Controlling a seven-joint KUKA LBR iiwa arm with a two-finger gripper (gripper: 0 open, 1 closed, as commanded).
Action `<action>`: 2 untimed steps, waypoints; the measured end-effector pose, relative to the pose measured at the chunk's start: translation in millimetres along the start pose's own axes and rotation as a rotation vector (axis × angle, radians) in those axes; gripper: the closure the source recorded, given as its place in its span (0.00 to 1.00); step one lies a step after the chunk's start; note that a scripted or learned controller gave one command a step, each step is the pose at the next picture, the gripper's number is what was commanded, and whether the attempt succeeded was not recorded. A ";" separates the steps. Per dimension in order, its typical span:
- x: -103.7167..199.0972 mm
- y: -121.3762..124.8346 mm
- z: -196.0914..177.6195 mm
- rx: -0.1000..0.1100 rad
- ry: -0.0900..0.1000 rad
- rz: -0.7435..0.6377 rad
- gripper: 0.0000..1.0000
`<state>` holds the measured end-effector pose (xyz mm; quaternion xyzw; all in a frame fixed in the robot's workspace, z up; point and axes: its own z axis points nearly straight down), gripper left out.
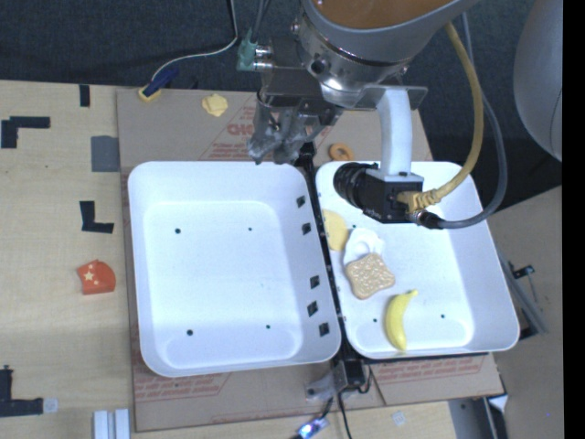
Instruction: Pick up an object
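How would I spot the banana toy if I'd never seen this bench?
Start at the right-hand white bin. Near its front edge lies the banana, small, curved and plain yellow. The flat, tan, speckled cracker just behind it is its closest neighbour.

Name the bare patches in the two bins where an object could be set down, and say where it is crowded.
The left bin floor is bare wall to wall. In the right bin, room lies right of the banana; its left side is crowded with the toast.
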<state>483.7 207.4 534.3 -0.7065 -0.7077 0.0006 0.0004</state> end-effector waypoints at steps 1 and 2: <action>26.4 0.0 0.0 0.000 0.000 -0.001 1.00; 26.0 -0.2 -0.1 0.000 0.000 0.000 1.00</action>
